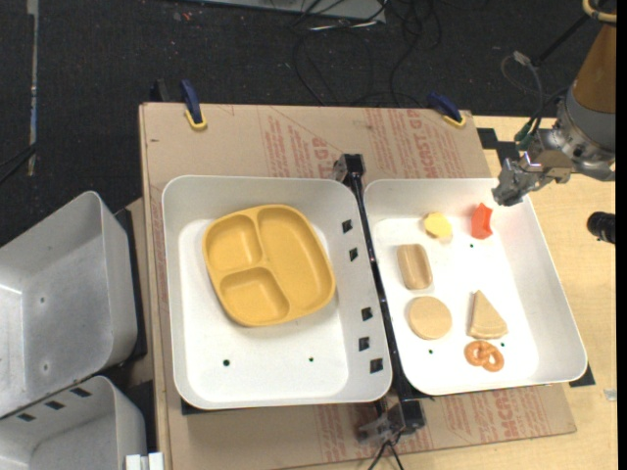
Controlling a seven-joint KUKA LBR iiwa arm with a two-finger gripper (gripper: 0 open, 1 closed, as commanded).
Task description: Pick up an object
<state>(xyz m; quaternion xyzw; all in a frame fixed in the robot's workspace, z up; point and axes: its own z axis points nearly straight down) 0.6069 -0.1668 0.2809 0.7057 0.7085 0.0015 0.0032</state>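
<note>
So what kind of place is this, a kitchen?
Probably a robot lab, not a kitchen: a robot arm reaches over two white bins, cables trail on the floor, and the food looks like toys.

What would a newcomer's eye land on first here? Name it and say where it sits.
Most likely the yellow divided tray, lying alone in the left bin. Next come the small food pieces spread over the right bin, with the red piece brightest near its far edge. The gripper hangs over that bin's far right corner, close to the red piece.

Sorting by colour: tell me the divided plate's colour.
Mustard yellow plate, camera view.
</note>
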